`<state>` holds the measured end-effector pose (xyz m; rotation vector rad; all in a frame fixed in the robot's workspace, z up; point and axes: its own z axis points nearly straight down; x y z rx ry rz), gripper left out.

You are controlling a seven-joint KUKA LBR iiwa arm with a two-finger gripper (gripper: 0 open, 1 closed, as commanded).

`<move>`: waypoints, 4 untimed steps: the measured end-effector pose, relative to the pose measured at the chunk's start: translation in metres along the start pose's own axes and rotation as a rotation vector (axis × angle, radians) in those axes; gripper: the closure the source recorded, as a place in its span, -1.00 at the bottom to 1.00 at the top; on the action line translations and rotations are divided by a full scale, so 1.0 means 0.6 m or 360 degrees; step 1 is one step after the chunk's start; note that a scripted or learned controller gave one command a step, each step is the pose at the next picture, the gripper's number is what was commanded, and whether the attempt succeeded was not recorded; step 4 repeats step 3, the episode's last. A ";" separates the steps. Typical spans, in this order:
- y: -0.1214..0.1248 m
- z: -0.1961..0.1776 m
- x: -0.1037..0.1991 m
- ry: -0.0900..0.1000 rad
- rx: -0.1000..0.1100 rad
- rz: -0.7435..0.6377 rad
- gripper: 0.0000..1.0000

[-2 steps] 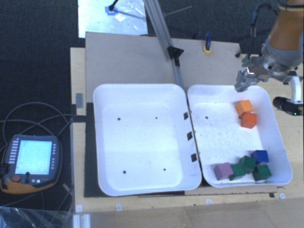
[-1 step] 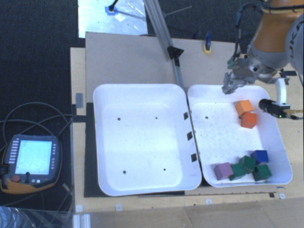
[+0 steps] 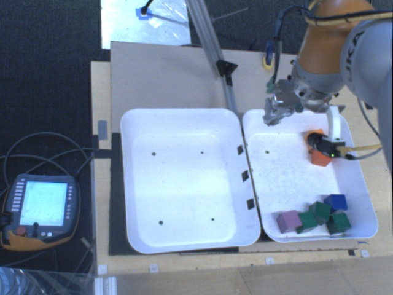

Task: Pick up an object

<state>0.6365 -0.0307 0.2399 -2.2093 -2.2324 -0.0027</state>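
Your pickable objects sit in the right bin (image 3: 362, 192): an orange block (image 3: 319, 157) against the wall at about 2 o'clock of that bin, and a cluster at 5 o'clock made up of a pink block (image 3: 287, 220), two green blocks (image 3: 314, 212) and (image 3: 338, 224), and a blue block (image 3: 336, 201), packed so they touch one another.

The gripper (image 3: 274, 114) hangs over the bin's 11 o'clock corner, well apart from the cluster and clear of the orange block. Nothing shows between its tips, and whether they are spread or pressed together cannot be told from this slanted overhead view. A white fitting with a black part and a small green light hangs from the wrist and overlaps the orange block's upper edge; you cannot tell whether it touches it.

The left bin (image 3: 178, 118), at 9 o'clock of the right one, bears only small dark marks. A teach pendant (image 3: 40, 211) lies on the floor at far 9 o'clock.

Judged from this, no object has been lifted: choosing, descending, closing and raising all remain.
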 end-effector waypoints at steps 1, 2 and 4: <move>-0.014 0.020 0.082 0.0001 0.0001 0.0001 1.00; -0.056 0.018 0.167 0.0002 0.0002 0.0000 1.00; -0.058 0.009 0.215 0.0000 -0.0001 0.0003 1.00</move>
